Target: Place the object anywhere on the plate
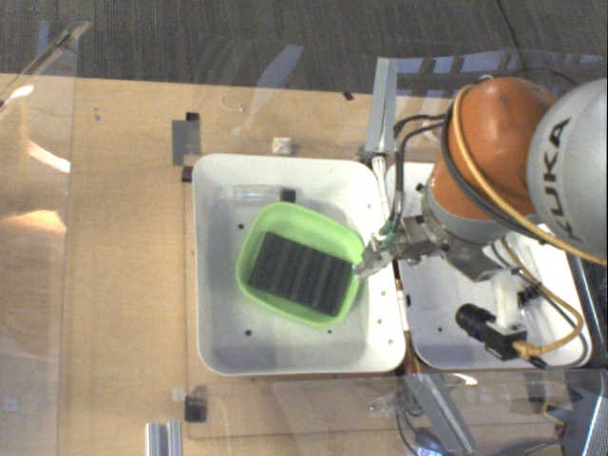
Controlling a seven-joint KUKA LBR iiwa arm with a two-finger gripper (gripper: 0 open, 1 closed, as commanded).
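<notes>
The big grey robot arm [560,160] with the shiny orange band [494,141] comes in from the right and hangs over the line where the two bins meet. Its small gripper [372,257] sits low at the end of the arm, right at the right edge of the green plate. I cannot tell how wide its jaws are, and I cannot see anything held in them.

Just to the left of the jaws is the lime green plastic plate with rounded corners [249,255]. It lies flat in the left shallow white plastic bin [214,255]. On the plate, a little left of the jaws, lies the dark grey flat block with ridges across its top [300,273]. It covers most of the middle of the plate and sits a bit tilted. A small clear thing with a dark end [261,196] lies on the bin floor, up and to the left of the jaws, just past the plate's top edge.

To the right of the jaws, under the arm, is the right shallow white bin [446,335]. A black part of the arm [484,329] with yellow and black cables [551,331] hangs over it.

Both bins rest on a light brown wooden bench [104,302]. Bright light shines off it far to the left of the jaws. A tiny white cube [280,145] and a small black block [193,120] sit on the bench above the left bin. Beyond the bench, at the top, the floor is dark grey carpet [237,8].
</notes>
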